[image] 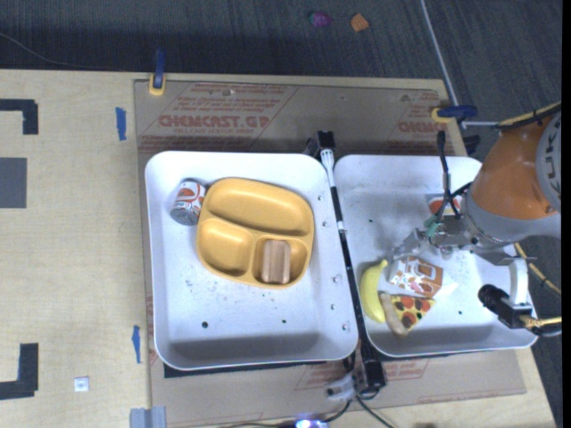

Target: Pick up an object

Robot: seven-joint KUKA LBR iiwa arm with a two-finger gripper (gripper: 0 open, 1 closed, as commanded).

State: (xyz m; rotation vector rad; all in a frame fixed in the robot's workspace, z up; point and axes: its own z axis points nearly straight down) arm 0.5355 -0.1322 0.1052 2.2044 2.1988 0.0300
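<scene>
Bins side by side on the counter — the grey arm with its orange band (510, 185) reaches over the right white bin (375, 190), its tool (437, 232) low near that bin's middle; grip state can't be told. Just below it lie a crinkled white printed packet (416, 277), a toy pizza slice (407, 313) and a yellow banana (372, 292) toward the near-left corner. Left white bin (241, 328) — a yellow divided plastic tray (250, 212) holding a brown block (275, 261), a small can (186, 201) at its far-left corner.

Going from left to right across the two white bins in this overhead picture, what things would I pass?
Crushed can → yellow divided tray → banana → pizza-slice toy → the robot's tool.
</scene>
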